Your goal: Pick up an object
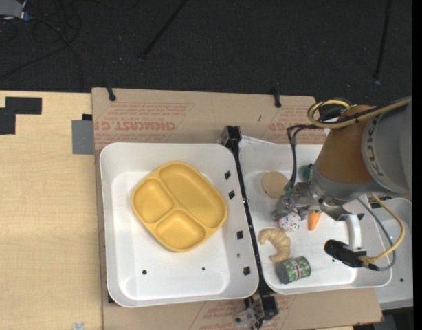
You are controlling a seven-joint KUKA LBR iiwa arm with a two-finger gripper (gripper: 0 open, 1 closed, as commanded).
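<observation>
Arm in from the right, gripper (293, 208) low over the right bin (266, 280), wrist bulk above it. Cannot tell from this slant how far apart it stands or whether anything sits in it; the metal tip is a small dark cluster and the view is too coarse there. Directly beneath and touching the tip, or nearly so, a small white speckled object (289, 222); most likely the pick target. Judgement: small, rounded, probably light and hard, prone to rolling or squirting out if pinched off-centre, so take it across its widest middle. Just right of the gripper, an orange carrot-like piece (313, 220), tapered, best held at the thick end. Just behind-left of the gripper, a flat tan disc (273, 183), lying flat, hard to get under. Below the gripper, a croissant-shaped toy (277, 242), curved, likely light plastic; grip mid-arc. Further below that, a small green can (293, 269) on its side, stiff, would roll. Well away to the gripper's left, in the other bin (115, 280), a yellow divided plate (179, 205), wide and awkward to grasp.
</observation>
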